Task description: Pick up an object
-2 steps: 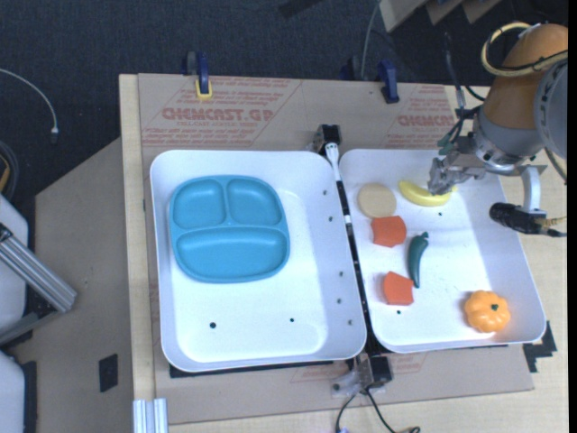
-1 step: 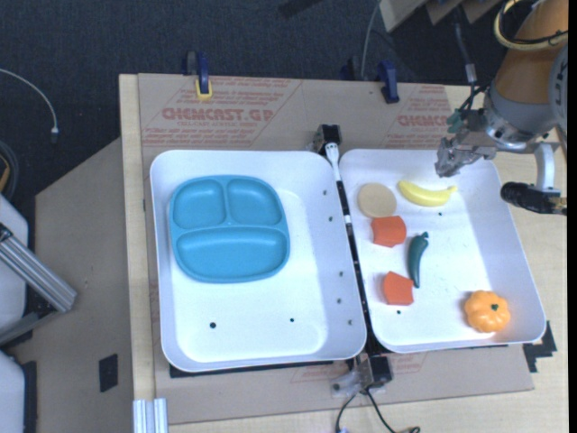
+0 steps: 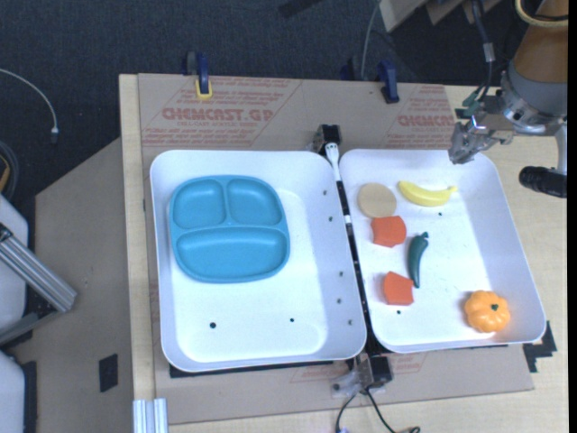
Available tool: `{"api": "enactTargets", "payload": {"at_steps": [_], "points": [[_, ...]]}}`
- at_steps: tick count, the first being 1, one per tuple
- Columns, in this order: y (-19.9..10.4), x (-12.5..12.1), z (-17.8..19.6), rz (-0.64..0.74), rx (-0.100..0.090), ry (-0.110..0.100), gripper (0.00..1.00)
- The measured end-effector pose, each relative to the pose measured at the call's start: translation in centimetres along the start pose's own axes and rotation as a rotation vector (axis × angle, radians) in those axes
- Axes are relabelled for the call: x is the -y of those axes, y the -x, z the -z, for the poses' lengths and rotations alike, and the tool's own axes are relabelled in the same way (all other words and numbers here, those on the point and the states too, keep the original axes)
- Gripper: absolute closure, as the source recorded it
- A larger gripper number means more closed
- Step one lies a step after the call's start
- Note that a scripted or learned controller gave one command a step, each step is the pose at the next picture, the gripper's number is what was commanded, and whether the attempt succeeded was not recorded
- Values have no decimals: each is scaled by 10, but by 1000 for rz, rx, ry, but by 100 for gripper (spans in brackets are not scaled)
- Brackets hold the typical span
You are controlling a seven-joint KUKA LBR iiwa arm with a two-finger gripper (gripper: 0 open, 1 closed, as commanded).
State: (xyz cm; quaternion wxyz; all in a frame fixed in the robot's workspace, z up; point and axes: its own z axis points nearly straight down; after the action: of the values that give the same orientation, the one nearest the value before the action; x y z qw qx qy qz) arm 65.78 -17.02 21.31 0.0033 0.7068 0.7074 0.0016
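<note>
I see the gripper (image 3: 462,149) hanging over the far rim of the right bin (image 3: 518,242), near its far right corner, with nothing between its fingers; at this angle I cannot tell whether they are spread or pressed together. Just below it in the view, the banana (image 3: 426,192) lies inside the bin, close to the gripper but apart from it. Left of the banana sits a tan disc (image 3: 378,199), and a red block (image 3: 389,231) touches the disc's near edge. A green pepper (image 3: 417,256) lies lengthwise in the middle of the bin, with a second red block (image 3: 398,289) just beside its near tip. An orange pumpkin (image 3: 487,311) rests by the near right corner. The left bin (image 3: 261,332) holds a blue divided plate (image 3: 230,228).
</note>
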Motion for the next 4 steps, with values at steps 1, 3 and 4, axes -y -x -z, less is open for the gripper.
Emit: {"api": "enactTargets", "payload": {"at_steps": [1, 3, 4], "points": [[0, -1, 30, 0, 0, -1, 100], [-101, 12, 15, 4, -4, -9, 100], [-159, 18, 24, 5, -4, -8, 100]]}}
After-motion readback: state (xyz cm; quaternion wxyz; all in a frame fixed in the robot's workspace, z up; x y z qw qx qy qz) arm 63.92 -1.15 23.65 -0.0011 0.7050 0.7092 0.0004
